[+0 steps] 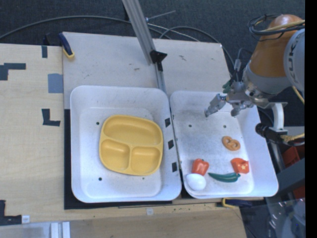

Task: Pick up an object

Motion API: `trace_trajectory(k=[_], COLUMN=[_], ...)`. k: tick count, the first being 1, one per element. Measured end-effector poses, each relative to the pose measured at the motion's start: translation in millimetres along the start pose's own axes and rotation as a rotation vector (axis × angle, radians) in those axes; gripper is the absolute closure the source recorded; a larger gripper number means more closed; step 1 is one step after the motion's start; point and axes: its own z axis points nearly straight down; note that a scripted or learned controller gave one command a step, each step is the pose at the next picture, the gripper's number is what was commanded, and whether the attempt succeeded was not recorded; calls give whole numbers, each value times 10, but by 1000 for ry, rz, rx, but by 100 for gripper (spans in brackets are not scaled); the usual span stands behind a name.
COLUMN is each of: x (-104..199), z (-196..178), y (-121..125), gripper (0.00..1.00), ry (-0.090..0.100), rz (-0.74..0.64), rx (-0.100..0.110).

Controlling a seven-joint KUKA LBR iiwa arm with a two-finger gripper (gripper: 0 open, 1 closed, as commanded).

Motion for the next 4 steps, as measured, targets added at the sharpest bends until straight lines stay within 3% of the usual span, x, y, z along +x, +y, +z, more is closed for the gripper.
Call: trace_trajectory(k=[1, 3, 4], x=[-1, -67, -63], z=[-1, 1140, 1357], y=[0, 38, 37], gripper=[0, 0, 0], ry=[0, -1, -2], rz=[0, 2, 1], rx=[0, 5, 0])
